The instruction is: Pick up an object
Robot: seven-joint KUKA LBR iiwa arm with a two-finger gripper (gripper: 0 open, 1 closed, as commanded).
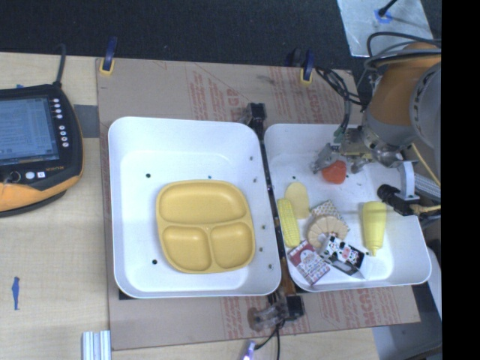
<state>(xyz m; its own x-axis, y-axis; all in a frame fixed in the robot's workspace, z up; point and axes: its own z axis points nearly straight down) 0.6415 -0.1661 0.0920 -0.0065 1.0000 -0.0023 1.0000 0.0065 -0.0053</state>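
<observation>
Over the right bin (420, 265), gripper (339, 156) low at the far side, just above a small round orange-red object (334, 172); whether shut or wide, cannot tell. No readable lettering on the printed packets (330, 257) at the near edge. Ribbed yellow corn cob (288, 222), smooth yellow bottle (373, 225). Left bin (127, 163): glossy yellow plastic three-compartment tray (204, 225)
</observation>
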